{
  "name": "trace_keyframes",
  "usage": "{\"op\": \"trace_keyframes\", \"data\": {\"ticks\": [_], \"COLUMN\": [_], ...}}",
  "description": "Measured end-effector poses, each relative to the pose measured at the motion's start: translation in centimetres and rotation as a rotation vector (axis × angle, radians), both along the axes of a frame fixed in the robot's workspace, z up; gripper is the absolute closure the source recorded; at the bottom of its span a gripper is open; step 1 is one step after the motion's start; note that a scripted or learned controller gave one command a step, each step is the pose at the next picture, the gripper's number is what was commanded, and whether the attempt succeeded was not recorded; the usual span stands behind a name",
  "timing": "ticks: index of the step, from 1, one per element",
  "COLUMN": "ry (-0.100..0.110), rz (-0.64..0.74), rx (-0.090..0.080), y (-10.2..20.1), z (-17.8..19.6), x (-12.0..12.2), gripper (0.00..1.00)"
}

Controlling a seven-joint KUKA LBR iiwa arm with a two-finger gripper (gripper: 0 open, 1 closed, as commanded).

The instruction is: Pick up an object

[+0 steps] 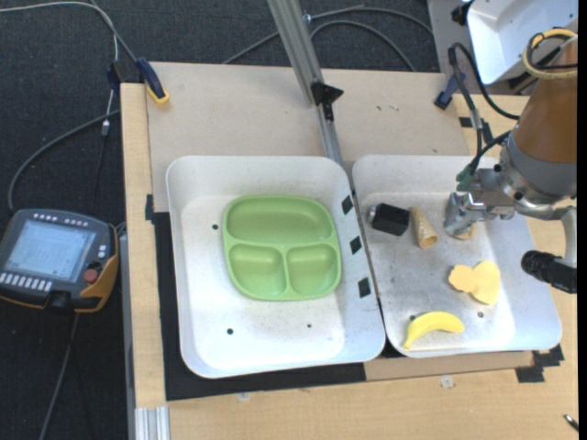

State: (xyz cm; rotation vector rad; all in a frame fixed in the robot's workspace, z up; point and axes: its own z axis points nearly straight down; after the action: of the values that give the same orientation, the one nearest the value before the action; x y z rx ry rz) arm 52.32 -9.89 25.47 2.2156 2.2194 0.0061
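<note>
1. A handheld control pendant (57, 259) lies at the far left of the frame, off the bench.
2. The left bin (197, 337) holds a green divided plate (280, 247).
3. The right bin (527, 324), centre right, holds a black block (390, 219), a tan cone-shaped piece (424, 229), a yellow lumpy piece (477, 281) and a banana (434, 326).
4. The gripper (461, 220) is low beside the cone; I cannot tell whether it is parted or closed.
</note>
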Motion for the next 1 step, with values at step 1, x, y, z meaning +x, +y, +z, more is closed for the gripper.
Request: {"op": "trace_keyframes", "data": {"ticks": [1], "ry": [0.009], "rz": [0.005], "rx": [0.004], "y": [5.58], "z": [-1.52], "x": [0.14], "gripper": [1.00]}}
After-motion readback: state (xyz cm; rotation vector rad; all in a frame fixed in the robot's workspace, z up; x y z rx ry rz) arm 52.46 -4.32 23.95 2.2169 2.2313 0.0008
